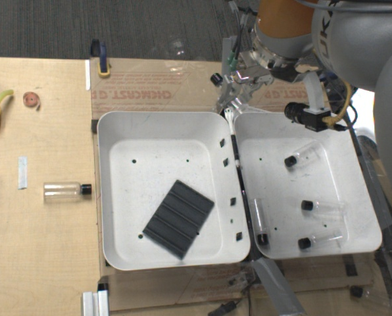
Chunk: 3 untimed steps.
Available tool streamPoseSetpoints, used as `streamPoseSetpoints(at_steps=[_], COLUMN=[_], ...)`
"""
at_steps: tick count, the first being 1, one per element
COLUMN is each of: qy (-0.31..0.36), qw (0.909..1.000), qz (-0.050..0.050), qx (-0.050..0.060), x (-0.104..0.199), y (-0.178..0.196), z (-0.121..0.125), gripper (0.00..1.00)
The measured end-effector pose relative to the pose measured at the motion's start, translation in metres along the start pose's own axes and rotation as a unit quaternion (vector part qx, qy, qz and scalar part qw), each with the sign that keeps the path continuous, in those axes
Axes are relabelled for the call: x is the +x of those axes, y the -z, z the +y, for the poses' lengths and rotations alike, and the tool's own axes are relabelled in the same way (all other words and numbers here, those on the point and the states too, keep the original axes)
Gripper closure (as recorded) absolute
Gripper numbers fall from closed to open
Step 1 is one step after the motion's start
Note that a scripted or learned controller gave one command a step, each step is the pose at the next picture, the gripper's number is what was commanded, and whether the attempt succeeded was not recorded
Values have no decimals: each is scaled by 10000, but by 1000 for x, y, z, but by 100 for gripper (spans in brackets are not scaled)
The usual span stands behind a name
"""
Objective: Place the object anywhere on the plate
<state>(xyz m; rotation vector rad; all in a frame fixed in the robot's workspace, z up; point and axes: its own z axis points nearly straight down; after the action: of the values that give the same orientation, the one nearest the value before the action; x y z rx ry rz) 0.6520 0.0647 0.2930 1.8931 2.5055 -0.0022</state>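
Camera view: found a dark ribbed plate lying aslant in the left bin, toward its near wall, and several clear black-capped vials scattered in the right bin, well apart from the plate. Saw the gripper hanging above the far end of the bins' shared edge, its grip impossible to tell. Noted bare floor across the left bin's far half.

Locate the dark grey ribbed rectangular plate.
The dark grey ribbed rectangular plate lies tilted on the floor of the left white bin, toward its front edge, left of the divide from the right white bin.
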Motion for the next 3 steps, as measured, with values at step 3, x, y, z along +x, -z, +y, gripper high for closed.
streamPoseSetpoints(at_steps=[3], qy=[1212], qw=[9926], qz=[0], qx=[3], x=[163], y=[-38], z=[-29], gripper=[100])
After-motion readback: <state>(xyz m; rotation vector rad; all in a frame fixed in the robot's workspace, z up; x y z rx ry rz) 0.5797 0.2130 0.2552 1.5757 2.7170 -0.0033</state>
